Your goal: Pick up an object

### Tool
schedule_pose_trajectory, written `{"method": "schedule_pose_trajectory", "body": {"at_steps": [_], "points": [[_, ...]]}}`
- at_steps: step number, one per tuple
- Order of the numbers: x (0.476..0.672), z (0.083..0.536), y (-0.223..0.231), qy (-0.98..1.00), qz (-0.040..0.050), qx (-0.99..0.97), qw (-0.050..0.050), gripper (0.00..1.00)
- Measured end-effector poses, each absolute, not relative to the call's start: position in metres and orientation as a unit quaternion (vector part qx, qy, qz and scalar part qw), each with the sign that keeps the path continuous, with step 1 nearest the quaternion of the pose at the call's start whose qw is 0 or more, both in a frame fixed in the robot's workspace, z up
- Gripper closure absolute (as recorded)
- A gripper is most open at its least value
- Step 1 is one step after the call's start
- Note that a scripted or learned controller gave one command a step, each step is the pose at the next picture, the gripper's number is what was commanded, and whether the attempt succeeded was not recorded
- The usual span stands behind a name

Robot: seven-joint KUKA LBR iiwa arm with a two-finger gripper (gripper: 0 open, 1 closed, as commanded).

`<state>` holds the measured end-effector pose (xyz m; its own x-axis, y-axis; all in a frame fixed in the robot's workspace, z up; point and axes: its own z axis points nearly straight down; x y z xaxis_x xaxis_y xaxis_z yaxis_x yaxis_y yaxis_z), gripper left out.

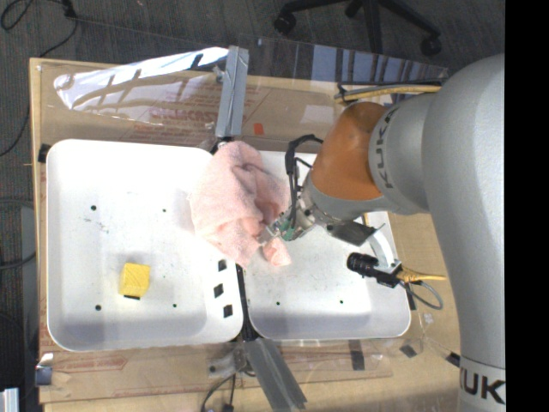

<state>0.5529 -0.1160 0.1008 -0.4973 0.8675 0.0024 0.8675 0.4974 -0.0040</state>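
Observation:
A crumpled pink cloth (233,197) hangs over the divider between the two bins, its folds gathered toward its right edge. My gripper (285,228) is at that right edge, over the right bin (343,316), shut on the bunched cloth. A small flap of cloth hangs just below the fingertips. The cloth looks raised, casting a shadow on the left bin (86,170). A small yellow block (135,279) lies in the left bin's front left area, far from the gripper.
The grey arm with its orange band (347,157) covers the right bin's back and right side. A black cable connector (367,265) sticks out by the wrist. A clear plastic sheet (146,71) lies behind the bins.

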Motion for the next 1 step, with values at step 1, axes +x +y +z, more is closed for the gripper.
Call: {"method": "schedule_pose_trajectory", "body": {"at_steps": [1], "points": [[0.5866,0.2532,-0.0651,-0.845,0.0001,-0.535,0.000,1.00]]}}
